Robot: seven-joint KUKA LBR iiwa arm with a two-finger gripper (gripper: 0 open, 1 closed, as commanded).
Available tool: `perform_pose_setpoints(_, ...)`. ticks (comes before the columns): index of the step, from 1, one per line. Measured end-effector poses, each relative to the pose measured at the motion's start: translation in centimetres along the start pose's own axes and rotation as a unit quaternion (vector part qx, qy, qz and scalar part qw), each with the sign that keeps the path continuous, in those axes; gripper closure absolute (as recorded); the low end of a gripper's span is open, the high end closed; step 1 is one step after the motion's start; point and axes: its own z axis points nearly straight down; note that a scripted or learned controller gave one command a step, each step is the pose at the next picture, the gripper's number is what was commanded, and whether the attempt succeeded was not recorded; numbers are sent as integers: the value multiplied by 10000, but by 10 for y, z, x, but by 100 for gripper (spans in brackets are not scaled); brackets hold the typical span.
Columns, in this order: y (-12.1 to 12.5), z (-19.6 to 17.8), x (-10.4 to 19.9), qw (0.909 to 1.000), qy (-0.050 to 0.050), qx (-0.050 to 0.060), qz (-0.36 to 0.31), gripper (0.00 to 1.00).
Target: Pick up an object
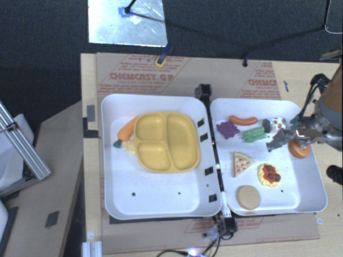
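Observation:
My gripper [281,138] hangs low over the right part of the right bin [308,197], reaching in from the right edge. Just left of it lies a green toy vegetable [253,135], and a small white and red toy [276,124] sits above that. An orange round toy [299,150] rests just under the wrist by the bin's right wall. Further left are a red sausage [243,120] and purple grapes [227,129]. Nearer the front lie a pizza slice [241,163], a spaghetti toy [269,175] and a tan round bun [248,197]. Nothing shows held in the gripper.
The left bin [123,197] holds a yellow divided plate [163,142] with an orange carrot [127,128] at its left side. A black hinge strip [211,143] runs between the bins. A metal sheet [127,15] lies beyond the bench.

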Motion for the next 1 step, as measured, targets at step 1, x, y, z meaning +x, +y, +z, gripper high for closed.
perform_pose_setpoints(1,2,-5,0,10000,-12,-56,-15,0)
